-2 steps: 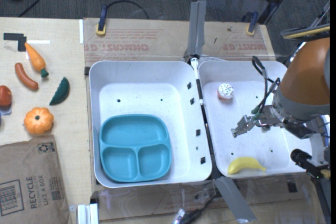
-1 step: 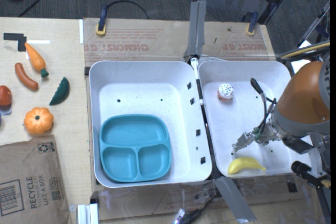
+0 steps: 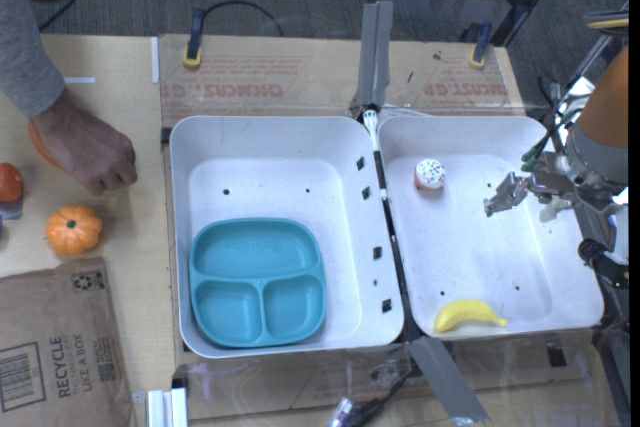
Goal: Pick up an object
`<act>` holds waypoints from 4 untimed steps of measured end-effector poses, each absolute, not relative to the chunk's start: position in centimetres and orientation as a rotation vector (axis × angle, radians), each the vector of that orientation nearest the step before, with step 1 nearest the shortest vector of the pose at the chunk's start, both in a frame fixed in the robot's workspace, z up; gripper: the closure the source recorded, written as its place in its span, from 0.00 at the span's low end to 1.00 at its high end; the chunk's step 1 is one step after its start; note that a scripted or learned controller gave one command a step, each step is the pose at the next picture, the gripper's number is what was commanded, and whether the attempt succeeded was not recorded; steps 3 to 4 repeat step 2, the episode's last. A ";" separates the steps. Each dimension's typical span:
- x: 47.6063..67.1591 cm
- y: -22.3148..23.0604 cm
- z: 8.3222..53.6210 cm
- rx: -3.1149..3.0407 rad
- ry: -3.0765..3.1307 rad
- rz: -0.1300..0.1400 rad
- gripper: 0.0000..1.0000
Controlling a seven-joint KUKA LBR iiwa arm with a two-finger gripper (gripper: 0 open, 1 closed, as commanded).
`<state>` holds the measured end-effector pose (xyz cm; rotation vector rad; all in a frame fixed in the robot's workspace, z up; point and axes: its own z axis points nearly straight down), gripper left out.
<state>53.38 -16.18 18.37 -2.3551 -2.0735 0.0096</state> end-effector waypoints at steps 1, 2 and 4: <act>48.1 -12.7 8.9 -2.310 -2.122 0.007 0.00; 59.1 -9.5 8.9 -2.142 -2.294 0.008 0.00; 59.1 -9.5 8.9 -2.142 -2.294 0.008 0.00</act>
